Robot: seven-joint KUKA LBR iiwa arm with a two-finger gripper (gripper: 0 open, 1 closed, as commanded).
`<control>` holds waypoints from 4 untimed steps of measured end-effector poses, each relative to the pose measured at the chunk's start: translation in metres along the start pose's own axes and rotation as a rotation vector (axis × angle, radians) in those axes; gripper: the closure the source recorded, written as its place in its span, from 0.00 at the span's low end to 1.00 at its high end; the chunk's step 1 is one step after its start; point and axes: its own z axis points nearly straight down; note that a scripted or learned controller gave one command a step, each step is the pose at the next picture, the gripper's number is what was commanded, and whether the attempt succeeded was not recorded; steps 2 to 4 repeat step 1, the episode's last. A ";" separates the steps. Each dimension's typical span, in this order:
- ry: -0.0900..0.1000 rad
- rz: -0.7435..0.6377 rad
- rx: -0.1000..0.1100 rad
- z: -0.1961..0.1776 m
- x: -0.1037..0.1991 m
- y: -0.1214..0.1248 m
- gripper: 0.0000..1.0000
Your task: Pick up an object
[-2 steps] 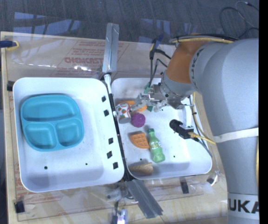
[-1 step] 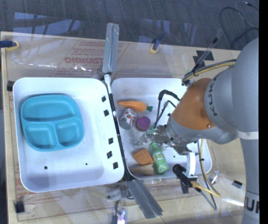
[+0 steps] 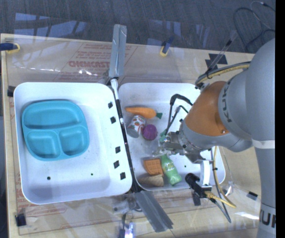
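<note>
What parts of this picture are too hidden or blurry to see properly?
- The claw: the arm's orange band covers most of it in the camera view, so its grip is unclear.
- The green bottle: its top is tucked under the claw.
- The right bin: the arm hides its right side.
- The object beside the purple ball: too blurry to name.

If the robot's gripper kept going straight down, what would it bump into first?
Probably the green plastic bottle lying in the right white bin: the gripper sits just above its top end. Depth is hard to judge, so it might touch the bin floor instead.
</note>
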 end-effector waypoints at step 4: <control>-0.002 0.004 -0.005 -0.143 0.047 -0.012 1.00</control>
